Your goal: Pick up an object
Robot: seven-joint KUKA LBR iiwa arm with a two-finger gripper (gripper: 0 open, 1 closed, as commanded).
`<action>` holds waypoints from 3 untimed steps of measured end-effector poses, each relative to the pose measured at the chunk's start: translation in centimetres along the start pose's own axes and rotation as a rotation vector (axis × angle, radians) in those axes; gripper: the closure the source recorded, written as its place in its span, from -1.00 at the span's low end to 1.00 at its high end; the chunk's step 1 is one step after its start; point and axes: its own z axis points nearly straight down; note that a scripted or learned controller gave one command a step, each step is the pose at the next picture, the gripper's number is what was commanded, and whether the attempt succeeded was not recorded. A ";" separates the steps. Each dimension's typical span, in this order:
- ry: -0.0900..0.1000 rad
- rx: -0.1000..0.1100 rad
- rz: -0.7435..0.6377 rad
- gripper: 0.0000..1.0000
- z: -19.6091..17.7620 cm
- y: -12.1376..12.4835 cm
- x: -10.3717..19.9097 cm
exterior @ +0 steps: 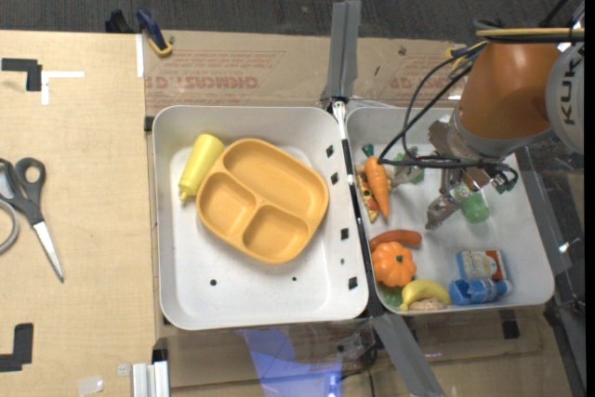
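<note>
— Two white bins sit side by side on the bench: how much of the right bin (535, 288) can you make out?

— Part of it. The grey arm with its orange band (502, 93) covers that bin's far right corner, and black cables cross the far edge. The hand (454, 200) hangs over the middle of the bin; one grey finger (439, 212) points down toward the bin floor, the other is lost against a green object (476, 207) just beside it. Whether the hand is wide, narrow or holding anything, I cannot tell.

— What can be counted in there?

— One carrot (375, 182) along the left wall, with something orange and striped under it that is too tangled to name. One red pepper-like piece (396, 238), one small pumpkin (393, 265), one banana (423, 293) at the near edge, half tucked under the pumpkin. One blue-and-red packet (480, 265) and one blue bottle (479, 291) lying flat near the near right corner. The green object is partly hidden by the hand.

— And the left bin (186, 293)?

— Two things: one orange tray with three compartments (263, 198) and one yellow bottle (199, 165) touching its far left side.

— Outside the bins?

— One pair of scissors (33, 214) on the bench's left side, cut off at the edge.
</note>
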 end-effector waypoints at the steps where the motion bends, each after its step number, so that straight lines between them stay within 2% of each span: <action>1: 0.000 0.000 -0.106 -1.00 0.0 -2.0 -0.9; 2: -0.002 0.000 -0.311 -1.00 -0.1 -4.4 -2.8; 3: 0.003 -0.004 -0.451 -1.00 0.1 -2.7 5.2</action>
